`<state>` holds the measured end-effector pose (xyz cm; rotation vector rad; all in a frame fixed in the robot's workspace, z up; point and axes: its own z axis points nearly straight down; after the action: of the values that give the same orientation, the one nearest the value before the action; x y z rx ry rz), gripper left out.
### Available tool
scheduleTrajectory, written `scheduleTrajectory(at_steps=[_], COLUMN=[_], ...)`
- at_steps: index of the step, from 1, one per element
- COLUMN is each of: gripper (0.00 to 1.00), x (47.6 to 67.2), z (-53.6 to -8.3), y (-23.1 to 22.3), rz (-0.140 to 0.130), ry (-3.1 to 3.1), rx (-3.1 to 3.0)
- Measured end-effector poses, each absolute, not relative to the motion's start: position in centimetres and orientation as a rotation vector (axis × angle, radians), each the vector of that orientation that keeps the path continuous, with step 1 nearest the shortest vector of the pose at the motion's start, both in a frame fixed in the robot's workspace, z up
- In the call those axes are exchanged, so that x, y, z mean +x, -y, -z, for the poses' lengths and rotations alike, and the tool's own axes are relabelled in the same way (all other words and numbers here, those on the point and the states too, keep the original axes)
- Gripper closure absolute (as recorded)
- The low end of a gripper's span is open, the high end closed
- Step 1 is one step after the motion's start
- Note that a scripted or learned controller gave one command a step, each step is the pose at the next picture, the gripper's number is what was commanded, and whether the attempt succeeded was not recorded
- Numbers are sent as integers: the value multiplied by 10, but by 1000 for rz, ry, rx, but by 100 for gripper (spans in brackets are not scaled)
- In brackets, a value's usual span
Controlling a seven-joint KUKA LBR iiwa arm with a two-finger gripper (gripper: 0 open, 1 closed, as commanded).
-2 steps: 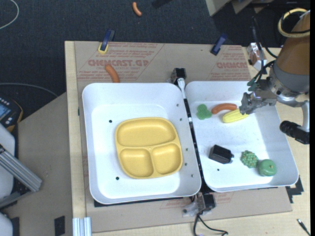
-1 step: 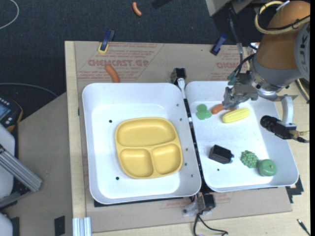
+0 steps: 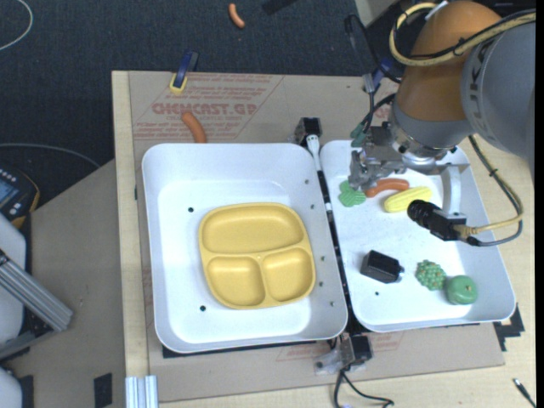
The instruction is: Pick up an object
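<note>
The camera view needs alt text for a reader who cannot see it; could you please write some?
A grey robot arm lowers its hand into the right white bin, over a small green toy near an orange carrot and yellow corn. The left bin holds a yellow divided tray.

Toward the right bin's [image 3: 501, 300] far edge lie a green leafy toy [image 3: 351, 197], an orange sausage [image 3: 386, 186] and a yellow corn cob [image 3: 405, 199], close together. Near its front edge sit a black block [image 3: 381, 267], a green bumpy piece [image 3: 430, 274] and a green apple [image 3: 461, 290].
</note>
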<state>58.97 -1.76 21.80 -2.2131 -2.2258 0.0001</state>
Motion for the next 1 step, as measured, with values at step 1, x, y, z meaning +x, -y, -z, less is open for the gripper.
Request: scheduleTrajectory(at_steps=[1], gripper=[100], x=[593], z=[-233], y=[-20], rz=[3], ry=[2226], rx=[-2219])
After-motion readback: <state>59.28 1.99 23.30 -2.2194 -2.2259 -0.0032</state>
